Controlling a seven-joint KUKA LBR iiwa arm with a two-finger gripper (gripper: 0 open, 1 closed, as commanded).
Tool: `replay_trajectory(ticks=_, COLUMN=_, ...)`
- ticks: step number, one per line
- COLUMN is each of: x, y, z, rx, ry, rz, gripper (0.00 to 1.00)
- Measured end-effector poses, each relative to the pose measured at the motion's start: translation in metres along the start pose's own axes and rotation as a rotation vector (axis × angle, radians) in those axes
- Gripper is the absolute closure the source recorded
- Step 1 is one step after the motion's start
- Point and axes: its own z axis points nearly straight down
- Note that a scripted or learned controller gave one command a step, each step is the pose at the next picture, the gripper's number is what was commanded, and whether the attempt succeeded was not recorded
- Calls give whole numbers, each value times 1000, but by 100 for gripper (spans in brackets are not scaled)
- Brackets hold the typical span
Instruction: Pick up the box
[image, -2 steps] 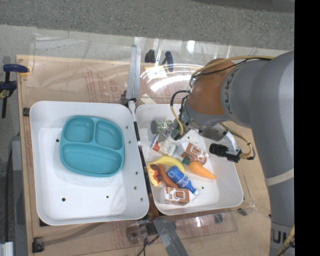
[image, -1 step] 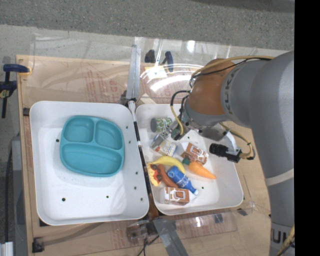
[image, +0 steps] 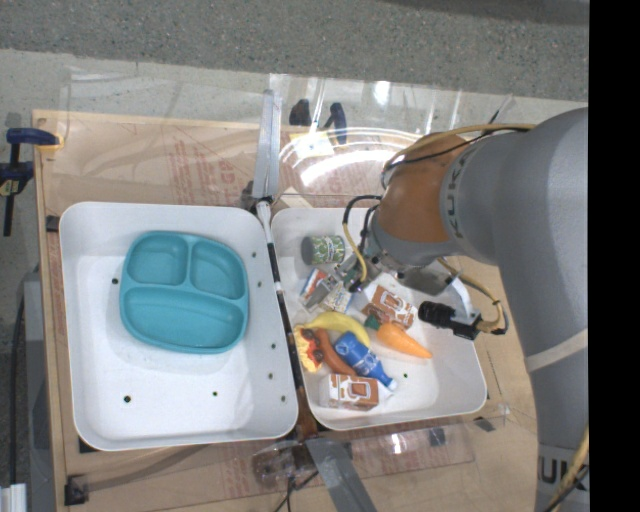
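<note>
Reaching in from the right of the frame, the grey arm is hanging its orange-banded wrist over the right-hand bin, placing the gripper low among the clutter at that bin's upper middle, presumably because a program is sending it down for a grab. Whether the pincer is released or clenched I cannot tell; the wrist is hiding it.

A likely target, a brown and white box, is lying flat near the bin's lower edge, well apart from the gripper, with a blue bottle, a banana and a carrot crowding between. A second small carton is sitting just beside the wrist. A can is resting at the upper left of this bin. The left bin is holding a teal divided tray, lying clear of the work.
</note>
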Motion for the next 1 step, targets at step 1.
replay_trajectory(ticks=1, x=-1, y=0, z=-12, rx=-1, ry=-2, rz=-3, gripper=100)
